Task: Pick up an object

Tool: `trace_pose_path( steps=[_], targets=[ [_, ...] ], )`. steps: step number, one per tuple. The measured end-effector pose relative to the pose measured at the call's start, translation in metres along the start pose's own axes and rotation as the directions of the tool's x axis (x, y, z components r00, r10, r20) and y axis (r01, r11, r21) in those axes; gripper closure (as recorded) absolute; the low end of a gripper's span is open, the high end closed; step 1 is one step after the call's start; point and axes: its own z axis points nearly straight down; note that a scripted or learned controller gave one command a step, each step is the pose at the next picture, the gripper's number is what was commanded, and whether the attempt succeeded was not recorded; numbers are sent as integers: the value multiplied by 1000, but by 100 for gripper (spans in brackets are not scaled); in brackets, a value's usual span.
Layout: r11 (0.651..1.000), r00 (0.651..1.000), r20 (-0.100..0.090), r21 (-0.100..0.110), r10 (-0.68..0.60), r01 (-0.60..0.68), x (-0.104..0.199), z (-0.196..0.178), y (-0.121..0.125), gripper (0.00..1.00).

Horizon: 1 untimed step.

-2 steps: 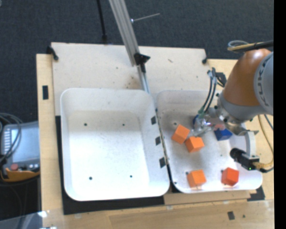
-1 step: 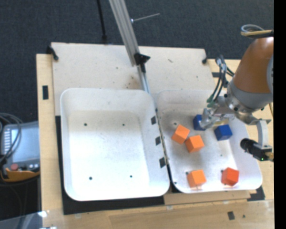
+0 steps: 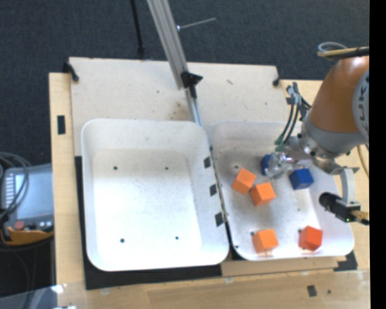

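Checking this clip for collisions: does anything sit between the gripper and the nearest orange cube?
Nothing visible does. The gripper hangs over the right bin, and bare bin floor separates it from the nearest orange cube.

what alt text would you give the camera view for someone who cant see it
A grey and orange arm reaches from the right, its gripper low in the right bin among four orange blocks and two blue ones. The left bin sits beside it.

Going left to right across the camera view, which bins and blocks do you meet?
Left bin → right bin → upper-left orange block → middle orange block → blue block → red-orange block. The lower orange block overlaps the middle one sideways, so it is left out.
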Motion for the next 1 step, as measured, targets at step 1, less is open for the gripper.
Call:
trace_pose_path(
  steps=[1],
  targets=[
    [1000,1000,-4,-3,-8,8,54,-2,16,100]
  ],
)
